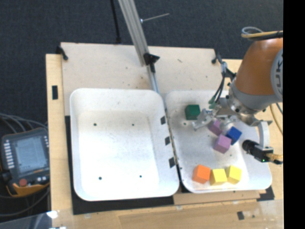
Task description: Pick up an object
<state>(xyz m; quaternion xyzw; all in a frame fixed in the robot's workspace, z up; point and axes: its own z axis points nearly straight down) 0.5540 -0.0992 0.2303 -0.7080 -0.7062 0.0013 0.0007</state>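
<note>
Where arm overhangs, hand (213, 119) blurred, purple block (222, 143) half-hidden

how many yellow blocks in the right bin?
2. Both lie side by side at the near edge of the right bin: one yellow block next to the orange block, the other to its right. The arm may hide more.

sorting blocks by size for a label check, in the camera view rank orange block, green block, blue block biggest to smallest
1. orange block
2. green block, close to orange, so that order is unsure
3. blue block, partly hidden by the arm, so its full size is unclear
</note>
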